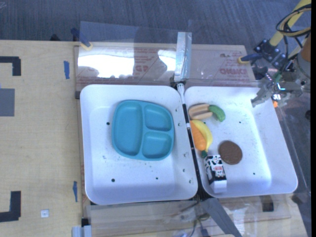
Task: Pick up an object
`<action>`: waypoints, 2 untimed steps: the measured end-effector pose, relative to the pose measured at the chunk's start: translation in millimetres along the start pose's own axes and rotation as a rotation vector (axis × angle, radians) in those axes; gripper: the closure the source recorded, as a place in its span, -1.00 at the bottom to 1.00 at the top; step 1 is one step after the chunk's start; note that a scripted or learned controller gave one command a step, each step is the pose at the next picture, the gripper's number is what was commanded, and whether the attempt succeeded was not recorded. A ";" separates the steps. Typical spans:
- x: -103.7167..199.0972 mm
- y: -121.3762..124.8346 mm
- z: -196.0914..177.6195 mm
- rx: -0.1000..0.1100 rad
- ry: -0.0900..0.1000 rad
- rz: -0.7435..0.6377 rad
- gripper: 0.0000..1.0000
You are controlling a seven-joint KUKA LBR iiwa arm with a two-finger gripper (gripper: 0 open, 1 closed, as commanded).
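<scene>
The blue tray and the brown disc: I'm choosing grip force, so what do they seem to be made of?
The blue tray looks like moulded plastic: one even colour, smooth, rounded compartment ridges, a faint sheen. The brown disc looks matte and slightly speckled, perhaps a plastic or rubber toy cookie; the view leaves that open.

Robotics lab test cell. Plywood surface (pixel 34 132) marked with black tape corners (pixel 15 65) and blue tape tabs (pixel 66 69). Two white bins (pixel 94 181) butted together, clear acrylic guard panels (pixel 148 58) behind. Bundled cabling (pixel 291 21) at right. Grey carpet floor (pixel 148 4).
</scene>
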State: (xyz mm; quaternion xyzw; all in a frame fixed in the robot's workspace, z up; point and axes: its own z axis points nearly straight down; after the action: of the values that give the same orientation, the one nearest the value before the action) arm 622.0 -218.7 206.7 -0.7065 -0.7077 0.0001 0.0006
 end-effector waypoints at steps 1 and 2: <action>17.9 5.0 -56.7 -0.008 -0.005 -0.319 -1.00; 62.5 16.8 43.1 0.001 0.001 -0.611 -1.00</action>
State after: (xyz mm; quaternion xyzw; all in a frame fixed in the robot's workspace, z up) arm 638.6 -156.1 163.6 -0.4611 -0.8873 0.0000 0.0012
